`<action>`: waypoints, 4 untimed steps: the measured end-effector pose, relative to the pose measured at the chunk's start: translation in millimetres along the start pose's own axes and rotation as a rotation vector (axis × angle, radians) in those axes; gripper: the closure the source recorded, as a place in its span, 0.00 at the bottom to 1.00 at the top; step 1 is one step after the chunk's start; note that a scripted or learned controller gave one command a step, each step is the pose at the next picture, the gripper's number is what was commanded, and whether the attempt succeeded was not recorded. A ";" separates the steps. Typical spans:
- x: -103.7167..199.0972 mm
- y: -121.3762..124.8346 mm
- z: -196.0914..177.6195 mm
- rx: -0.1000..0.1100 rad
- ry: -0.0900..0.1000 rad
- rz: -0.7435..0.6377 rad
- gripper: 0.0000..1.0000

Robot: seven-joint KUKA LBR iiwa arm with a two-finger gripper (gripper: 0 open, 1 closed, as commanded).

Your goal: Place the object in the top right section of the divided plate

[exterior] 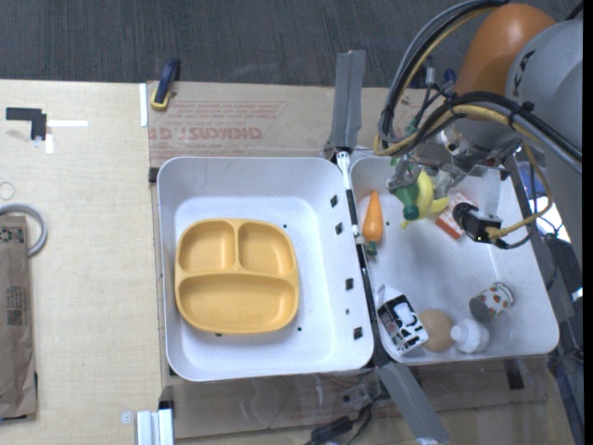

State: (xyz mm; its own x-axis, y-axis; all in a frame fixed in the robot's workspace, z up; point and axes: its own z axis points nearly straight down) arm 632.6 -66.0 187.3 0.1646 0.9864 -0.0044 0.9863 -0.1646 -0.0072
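A yellow divided plate (pixel 238 277) lies in the left bin (pixel 176 341), with two small sections at its far side and one wide section at its near side. All three sections hold nothing. My gripper (pixel 410 185) is low over the far left part of the right bin (pixel 519 276). A yellow and green toy (pixel 423 199) sits right at its tip, partly covered by the wrist and cables. Whether the toy is lifted or resting on the bin floor cannot be told. An orange carrot (pixel 372 217) lies just left of it by the bin wall.
In the right bin lie a red item (pixel 447 224), a black and white box (pixel 399 322), a tan ball (pixel 435 330), a white bottle (pixel 471 336) and a small brown cup (pixel 492 301). A raised divider (pixel 354 248) separates the bins. Cables loop above the wrist.
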 end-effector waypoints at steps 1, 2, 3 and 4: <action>-0.2 0.1 -0.2 -0.001 0.000 0.000 0.00; -0.8 0.5 -5.1 0.005 -0.004 -0.001 1.00; 67.0 -46.3 0.0 0.001 0.001 0.289 1.00; 115.0 -123.9 -11.4 0.001 -0.001 0.326 1.00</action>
State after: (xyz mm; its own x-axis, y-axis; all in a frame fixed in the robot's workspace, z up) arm 529.4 67.9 199.0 0.4714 0.8819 -0.0075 0.8818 -0.4715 -0.0066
